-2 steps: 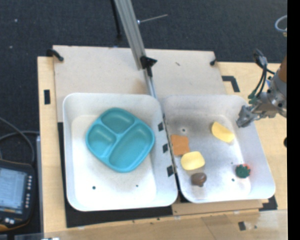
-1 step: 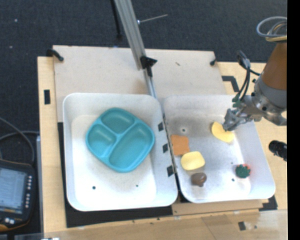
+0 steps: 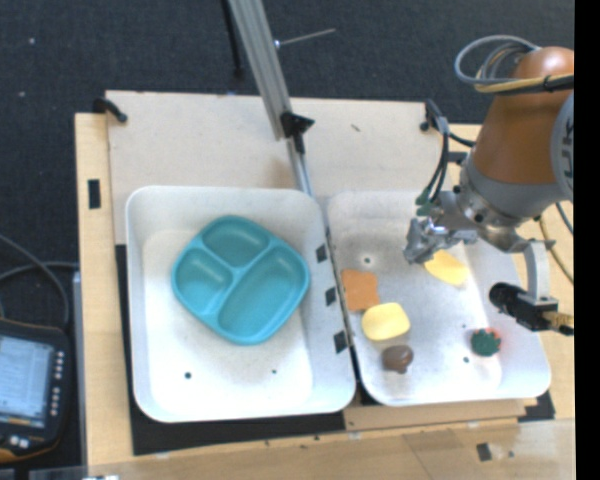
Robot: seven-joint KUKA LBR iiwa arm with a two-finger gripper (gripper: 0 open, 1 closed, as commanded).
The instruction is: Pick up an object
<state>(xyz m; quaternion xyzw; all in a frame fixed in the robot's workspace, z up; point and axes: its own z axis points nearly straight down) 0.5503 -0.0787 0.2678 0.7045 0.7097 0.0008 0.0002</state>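
My gripper [image 3: 420, 249] hangs low over the right bin [image 3: 380, 213], near its middle. Just to its right lies a pale yellow oval piece [image 3: 448, 269], close to the fingers but not seen between them. Lower in the same bin are an orange square [image 3: 360, 289], a yellow block [image 3: 385, 321], a brown lump [image 3: 398, 358] and a small green and red thing [image 3: 485, 343] at the right.
The left bin [image 3: 150, 368] holds a teal divided plate [image 3: 241, 278]. A slanted metal rail [image 3: 265, 63] runs from the top down to the gap between the bins. A handheld screen [image 3: 15, 383] sits off the bench at lower left.
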